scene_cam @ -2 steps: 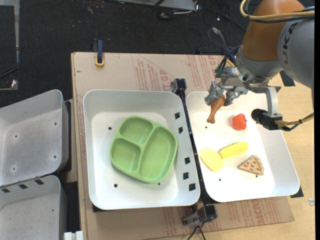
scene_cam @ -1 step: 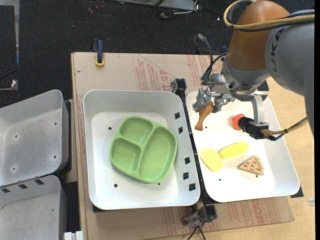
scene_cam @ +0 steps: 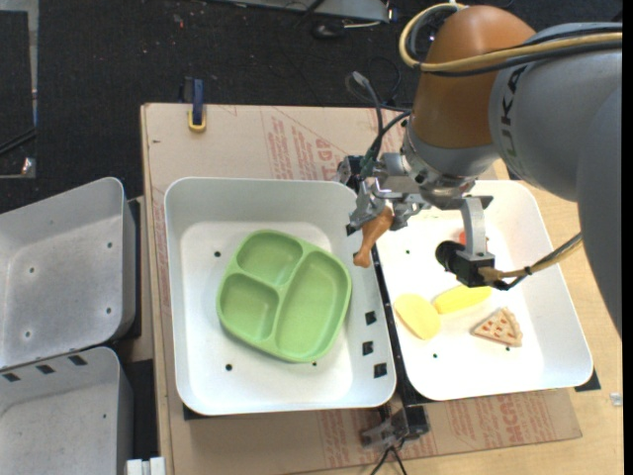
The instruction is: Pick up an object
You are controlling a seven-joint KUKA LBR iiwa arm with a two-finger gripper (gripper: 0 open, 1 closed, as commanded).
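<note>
Green divided plate [scene_cam: 285,295] in left bin [scene_cam: 188,265], yellow pieces [scene_cam: 435,310] and waffle-like wedge [scene_cam: 497,328] in right bin [scene_cam: 554,354], gripper [scene_cam: 381,221] above the bins' shared edge, jaws clamped on brown item [scene_cam: 370,237].

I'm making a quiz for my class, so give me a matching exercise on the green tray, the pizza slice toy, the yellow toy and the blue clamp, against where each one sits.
1. green three-compartment plastic tray
2. triangular toy pizza slice
3. flat yellow toy piece
4. blue clamp

A. right bin, near its left wall
B. top edge of the cardboard
C. left bin
D. right bin, toward the lower right

Pairs: 1-C, 2-D, 3-A, 4-B
</note>
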